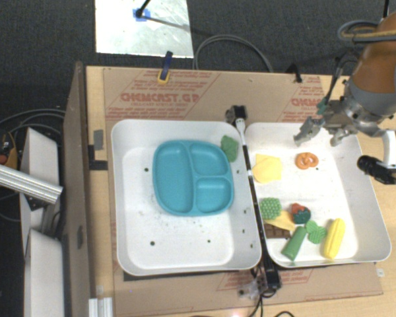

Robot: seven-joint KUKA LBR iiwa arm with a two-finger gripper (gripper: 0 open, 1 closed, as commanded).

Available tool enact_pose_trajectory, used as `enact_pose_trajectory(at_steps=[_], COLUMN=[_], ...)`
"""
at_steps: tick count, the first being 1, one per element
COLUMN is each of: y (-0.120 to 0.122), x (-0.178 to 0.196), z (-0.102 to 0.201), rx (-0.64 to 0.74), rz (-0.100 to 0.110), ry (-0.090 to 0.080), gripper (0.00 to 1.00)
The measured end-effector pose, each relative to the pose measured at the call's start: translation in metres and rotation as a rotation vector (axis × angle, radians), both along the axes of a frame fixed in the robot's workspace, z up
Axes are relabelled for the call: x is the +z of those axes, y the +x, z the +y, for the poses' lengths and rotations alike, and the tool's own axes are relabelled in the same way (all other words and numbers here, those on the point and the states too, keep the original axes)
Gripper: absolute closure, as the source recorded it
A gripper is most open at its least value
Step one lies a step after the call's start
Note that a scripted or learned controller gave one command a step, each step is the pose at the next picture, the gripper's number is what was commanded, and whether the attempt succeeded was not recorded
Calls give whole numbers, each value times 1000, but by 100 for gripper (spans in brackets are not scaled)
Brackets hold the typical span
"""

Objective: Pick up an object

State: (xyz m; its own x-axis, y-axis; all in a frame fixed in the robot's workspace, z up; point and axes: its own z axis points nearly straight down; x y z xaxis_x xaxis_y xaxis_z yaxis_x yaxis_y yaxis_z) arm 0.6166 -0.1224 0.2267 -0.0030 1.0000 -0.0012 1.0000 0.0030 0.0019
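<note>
Gripper (322, 132) hovers above right bin (356, 197) far edge, fingers spread, nothing between them. Nearest target: pretzel (307, 160), just below gripper, apart from yellow piece (267, 169). We descend vertically, straddle pretzel, close gently. Bin floor white, smooth; clearance around pretzel ample.

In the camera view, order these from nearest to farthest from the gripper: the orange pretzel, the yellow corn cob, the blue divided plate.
Measured from the gripper:
1. Orange pretzel, just below it in the right bin.
2. Yellow corn cob, at the right bin's near edge.
3. Blue divided plate, in the left bin.
</note>
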Motion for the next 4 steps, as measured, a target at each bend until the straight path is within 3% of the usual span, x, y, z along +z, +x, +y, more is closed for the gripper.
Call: enact_pose_trajectory(at_steps=[1, 2, 3, 4], y=[-9, 30, 29, 29], x=[-150, -141, -129, -130], z=[-34, -38, -38, -38], rx=[-5, 3, 5, 6], rz=[7, -4, -2, -1], ry=[1, 0, 0, 0], gripper=[0, 0, 100, 0])
